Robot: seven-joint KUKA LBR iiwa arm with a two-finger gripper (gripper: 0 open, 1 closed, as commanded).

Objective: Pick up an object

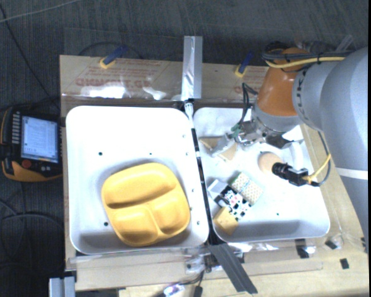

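At twelve o'clock of the right bin [309, 224], my gripper [246, 132] hovers, grip state unreadable; crowded scraps [217, 146] could foul a clean grasp.

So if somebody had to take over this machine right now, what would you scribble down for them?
Claw: low over the far end of the right bin; whether it is open or shut cannot be told, and nothing visibly held.
Right bin: a patterned box, a tan round object and some small pieces near the claw.
Left bin: a yellow divided tray.
Done: no pick-up visible.
Left: grasp one object and lift it.
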